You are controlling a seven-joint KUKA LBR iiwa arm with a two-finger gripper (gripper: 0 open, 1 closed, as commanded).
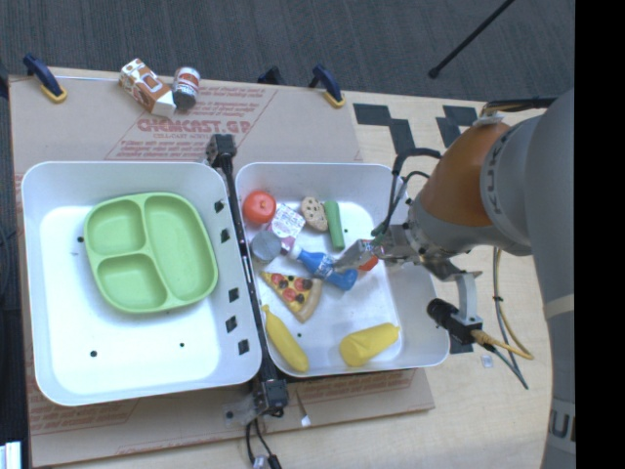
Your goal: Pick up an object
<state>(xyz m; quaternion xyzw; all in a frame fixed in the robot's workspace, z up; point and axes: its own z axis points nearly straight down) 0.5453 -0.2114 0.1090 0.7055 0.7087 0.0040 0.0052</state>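
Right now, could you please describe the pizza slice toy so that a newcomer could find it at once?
Look in the right-hand white bin, toward its left wall, just above the banana. The pizza slice lies flat there, below the blue object: a tan triangle with small dark and red toppings, the bin's only wedge-shaped thing.

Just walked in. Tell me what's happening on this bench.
A grey arm with an orange band reaches in from the right over the right white bin, which holds toy food. Its pincer is low among the items, beside a blue object and a pizza slice. Nothing is visibly lifted yet. The left white bin holds a green divided plate.
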